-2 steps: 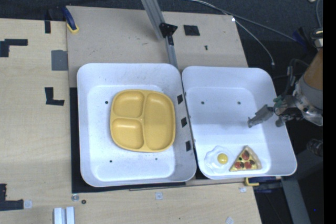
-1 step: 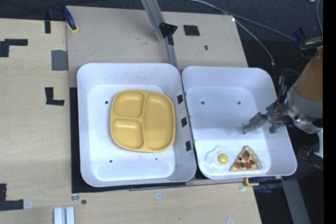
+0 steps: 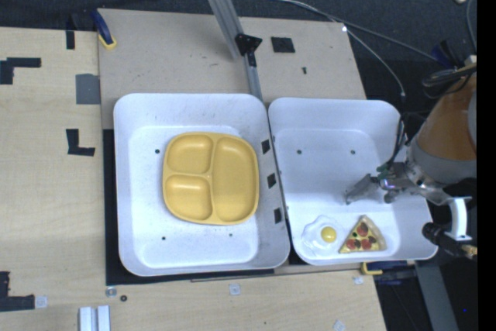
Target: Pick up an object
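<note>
Pizza slice [image 3: 365, 236] lies flat in the right bin [image 3: 325, 120], near its front edge. Its pointy tip aims up toward the back, and its wide crust is at the front. A fried egg [image 3: 322, 235] sits just beside it on the left. The gripper [image 3: 358, 191] hangs above them, holding nothing; how wide it is, I cannot tell. A yellow plate [image 3: 211, 178] rests in the left bin [image 3: 139, 167].

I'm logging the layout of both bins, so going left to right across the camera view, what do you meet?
Left bin → yellow divided plate → right bin → toy fried egg → toy pizza slice → gripper sits just above the pizza slice.
</note>
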Controlling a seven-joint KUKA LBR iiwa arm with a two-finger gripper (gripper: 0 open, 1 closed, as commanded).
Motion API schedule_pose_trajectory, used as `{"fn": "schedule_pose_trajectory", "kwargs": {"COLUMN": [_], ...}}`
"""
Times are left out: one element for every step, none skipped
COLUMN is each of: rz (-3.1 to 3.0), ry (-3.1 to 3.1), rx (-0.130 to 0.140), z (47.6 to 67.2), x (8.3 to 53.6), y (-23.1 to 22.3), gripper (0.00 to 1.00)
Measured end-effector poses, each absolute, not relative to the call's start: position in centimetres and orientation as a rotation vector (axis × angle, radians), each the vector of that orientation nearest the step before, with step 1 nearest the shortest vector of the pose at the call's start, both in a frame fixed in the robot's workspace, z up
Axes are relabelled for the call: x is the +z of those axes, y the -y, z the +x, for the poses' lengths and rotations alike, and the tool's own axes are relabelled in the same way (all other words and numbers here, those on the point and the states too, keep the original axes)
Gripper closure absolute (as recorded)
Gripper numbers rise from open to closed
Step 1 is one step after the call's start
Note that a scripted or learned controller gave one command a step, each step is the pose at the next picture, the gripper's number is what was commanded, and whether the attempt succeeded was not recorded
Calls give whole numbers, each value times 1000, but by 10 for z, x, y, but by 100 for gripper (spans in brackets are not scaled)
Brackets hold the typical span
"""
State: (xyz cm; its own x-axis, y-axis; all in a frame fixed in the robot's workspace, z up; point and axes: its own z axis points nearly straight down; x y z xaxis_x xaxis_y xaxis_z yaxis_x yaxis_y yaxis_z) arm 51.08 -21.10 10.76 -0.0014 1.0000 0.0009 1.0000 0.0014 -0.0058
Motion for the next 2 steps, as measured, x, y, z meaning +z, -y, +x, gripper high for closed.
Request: {"fn": "schedule_pose_trajectory", "kwargs": {"rz": [-2222,-2224], "ry": [2223,2229], "rx": [2,-4], "z": [512,514], "x": [86,99], "y": [212,211], "gripper": [0,100]}}
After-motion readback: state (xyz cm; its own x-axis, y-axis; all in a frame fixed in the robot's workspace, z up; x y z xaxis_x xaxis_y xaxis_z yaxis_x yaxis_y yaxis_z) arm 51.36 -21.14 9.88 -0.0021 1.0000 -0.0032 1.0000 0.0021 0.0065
